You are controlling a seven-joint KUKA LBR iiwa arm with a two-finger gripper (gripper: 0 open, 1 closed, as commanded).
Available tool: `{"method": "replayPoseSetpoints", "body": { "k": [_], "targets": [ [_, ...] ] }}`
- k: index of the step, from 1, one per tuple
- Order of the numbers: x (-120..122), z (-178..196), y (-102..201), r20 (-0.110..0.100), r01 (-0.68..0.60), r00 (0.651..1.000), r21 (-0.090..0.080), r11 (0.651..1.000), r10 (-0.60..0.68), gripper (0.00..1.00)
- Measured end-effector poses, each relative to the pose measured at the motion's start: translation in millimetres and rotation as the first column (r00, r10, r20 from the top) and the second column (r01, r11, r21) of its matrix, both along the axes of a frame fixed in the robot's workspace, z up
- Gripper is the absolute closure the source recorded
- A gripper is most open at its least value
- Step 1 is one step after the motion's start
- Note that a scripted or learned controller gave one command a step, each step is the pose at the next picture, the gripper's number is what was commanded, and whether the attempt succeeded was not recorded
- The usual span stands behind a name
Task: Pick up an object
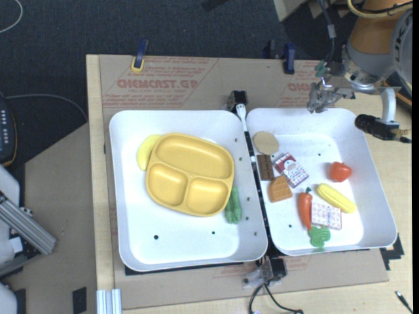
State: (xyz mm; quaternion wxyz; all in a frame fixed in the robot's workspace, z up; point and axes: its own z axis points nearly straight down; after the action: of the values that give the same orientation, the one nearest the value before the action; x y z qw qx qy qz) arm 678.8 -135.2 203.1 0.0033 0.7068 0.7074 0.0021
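The gripper hangs over the right bin's rim at about 12 o'clock; how far its fingers stand apart cannot be told. Toys crowd that bin's centre: carrot, corn, tomato. Bare floor lies toward 1 and 5 o'clock. The left bin carries a yellow divided plate.

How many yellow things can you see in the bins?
3. A yellow tray fills the left bin's middle, a banana pokes out under the tray's upper-left edge, and a corn cob lies in the right bin. The tray may hide more.
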Motion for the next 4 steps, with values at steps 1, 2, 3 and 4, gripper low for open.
{"method": "replayPoseSetpoints", "body": {
  "k": [1, 2, 3, 4],
  "targets": [
    [1.1, 24.2, -0.1, -0.002, 0.000, 1.000, 0.000, 1.000, 0.000, 1.00],
    [-32.7, 34.4, 43.5, -0.009, -0.003, 1.000, 0.004, 1.000, 0.003, 1.00],
    [-61.1, 23.4, 75.6, -0.012, -0.002, 1.000, 0.003, 1.000, 0.002, 1.00],
    [-93.1, 30.7, 119.5, -0.011, -0.004, 1.000, 0.004, 1.000, 0.004, 1.00]
  ]
}}
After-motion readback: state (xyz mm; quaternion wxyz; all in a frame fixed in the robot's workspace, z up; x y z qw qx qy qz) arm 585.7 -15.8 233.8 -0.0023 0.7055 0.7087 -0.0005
